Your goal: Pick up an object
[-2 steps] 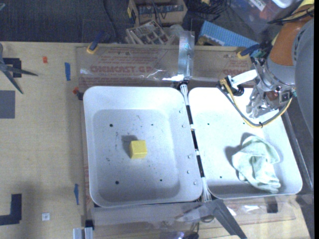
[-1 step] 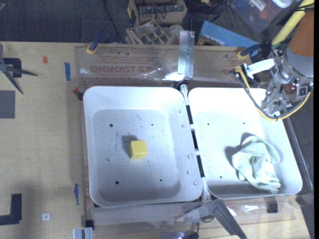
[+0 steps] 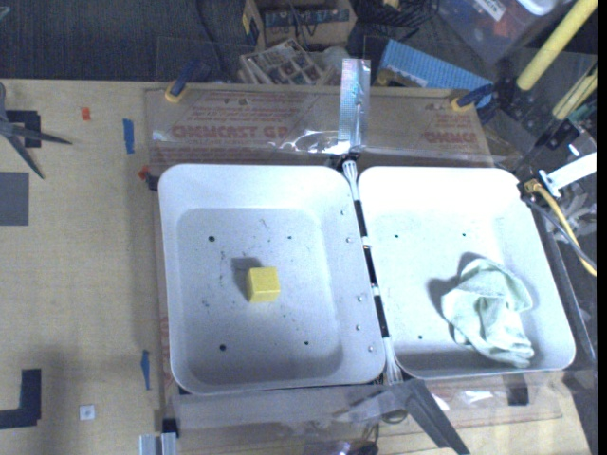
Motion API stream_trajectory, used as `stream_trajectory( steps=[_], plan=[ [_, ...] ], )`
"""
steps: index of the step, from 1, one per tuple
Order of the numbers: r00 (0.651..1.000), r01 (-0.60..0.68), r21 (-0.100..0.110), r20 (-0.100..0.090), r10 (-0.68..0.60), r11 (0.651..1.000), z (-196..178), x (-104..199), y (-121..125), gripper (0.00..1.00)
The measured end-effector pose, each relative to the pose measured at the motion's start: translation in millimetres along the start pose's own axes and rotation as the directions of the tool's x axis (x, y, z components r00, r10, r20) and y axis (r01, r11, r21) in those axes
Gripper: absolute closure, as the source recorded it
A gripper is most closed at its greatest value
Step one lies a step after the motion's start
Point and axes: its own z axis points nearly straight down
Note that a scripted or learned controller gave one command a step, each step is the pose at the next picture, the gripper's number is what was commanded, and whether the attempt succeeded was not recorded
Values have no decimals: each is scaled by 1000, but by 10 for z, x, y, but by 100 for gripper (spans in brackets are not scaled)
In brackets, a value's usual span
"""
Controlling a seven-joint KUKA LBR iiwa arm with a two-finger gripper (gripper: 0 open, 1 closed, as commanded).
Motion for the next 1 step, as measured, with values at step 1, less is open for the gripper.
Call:
stream_trajectory(
  steps=[1],
  plan=[
    [1000, -9, -3, -1, 9, 1000, 286, 449, 556, 100]
  ],
)
